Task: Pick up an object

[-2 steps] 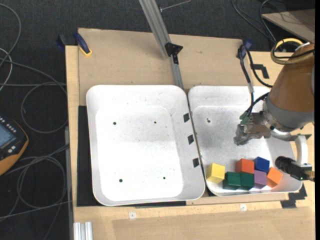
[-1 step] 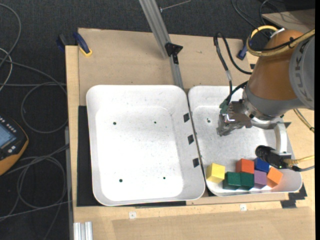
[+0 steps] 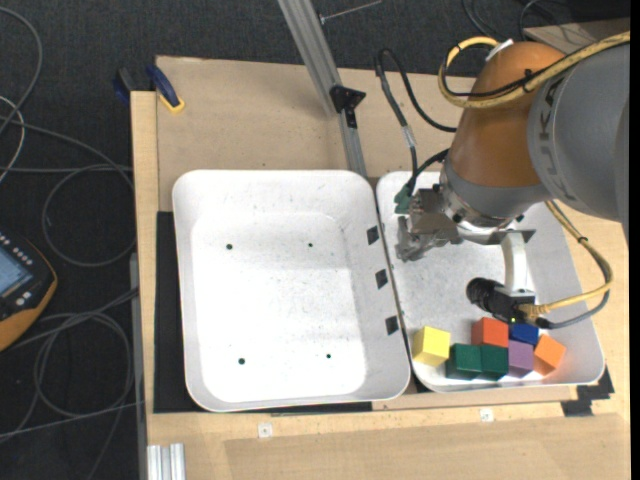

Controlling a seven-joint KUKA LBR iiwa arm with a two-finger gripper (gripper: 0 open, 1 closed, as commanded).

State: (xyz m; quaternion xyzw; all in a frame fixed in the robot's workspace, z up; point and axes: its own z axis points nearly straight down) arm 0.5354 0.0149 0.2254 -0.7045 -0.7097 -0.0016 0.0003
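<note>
My gripper (image 3: 413,240) hangs over the upper left part of the right bin (image 3: 440,288), close to the divider between the bins. Nothing shows between its fingers. Along the right bin's near edge lies a cluster of blocks: a yellow block (image 3: 432,344), a green block (image 3: 476,360), a red-orange block (image 3: 492,330), a blue block (image 3: 523,332), a purple block (image 3: 520,356) and an orange block (image 3: 549,352). The gripper stands well above and left of this cluster, apart from every block.
The left bin (image 3: 275,288) lies beside the right one, with black clips (image 3: 381,278) on the shared rim. A slanted metal pole (image 3: 320,68) crosses the bench behind the bins. Cables hang from the arm over the right bin.
</note>
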